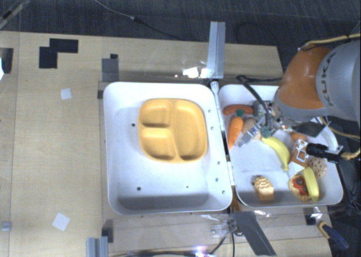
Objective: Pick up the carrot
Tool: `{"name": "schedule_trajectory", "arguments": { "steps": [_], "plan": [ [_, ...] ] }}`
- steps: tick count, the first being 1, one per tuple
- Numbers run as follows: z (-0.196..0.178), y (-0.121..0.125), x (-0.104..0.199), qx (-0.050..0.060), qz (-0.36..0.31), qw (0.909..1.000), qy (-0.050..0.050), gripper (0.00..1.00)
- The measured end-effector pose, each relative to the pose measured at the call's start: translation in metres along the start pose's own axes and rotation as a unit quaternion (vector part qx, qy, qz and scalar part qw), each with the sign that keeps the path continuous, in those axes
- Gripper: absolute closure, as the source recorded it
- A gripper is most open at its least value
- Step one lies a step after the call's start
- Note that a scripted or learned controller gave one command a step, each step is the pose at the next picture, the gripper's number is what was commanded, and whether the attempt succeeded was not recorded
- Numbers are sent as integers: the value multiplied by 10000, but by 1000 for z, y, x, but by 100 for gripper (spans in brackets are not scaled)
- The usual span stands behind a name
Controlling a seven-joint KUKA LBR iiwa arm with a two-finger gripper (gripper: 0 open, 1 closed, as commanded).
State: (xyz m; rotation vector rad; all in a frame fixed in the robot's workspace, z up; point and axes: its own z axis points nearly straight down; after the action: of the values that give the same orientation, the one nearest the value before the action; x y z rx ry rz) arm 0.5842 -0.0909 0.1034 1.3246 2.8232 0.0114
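The carrot is orange with a small green top and lies lengthwise along the left wall of the right bin. My gripper hangs low just to the carrot's right, close beside it, at the end of the grey arm with the orange band. The arm's wrist covers the bin's upper right part. Nothing shows as lifted.
A red sausage lies just behind the carrot. A banana sits right of the gripper. A brown pastry, a fruit piece and a cookie lie nearer the front. The left bin holds a yellow divided plate.
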Motion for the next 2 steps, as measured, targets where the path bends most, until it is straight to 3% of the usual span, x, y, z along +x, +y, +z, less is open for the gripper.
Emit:
{"name": "schedule_trajectory", "arguments": {
  "steps": [1,2],
  "plan": [
    [-14,3,-3,-46,-31,10000,-63,100],
    [-85,44,57,31,413,9991,58,100]
  ]
}}
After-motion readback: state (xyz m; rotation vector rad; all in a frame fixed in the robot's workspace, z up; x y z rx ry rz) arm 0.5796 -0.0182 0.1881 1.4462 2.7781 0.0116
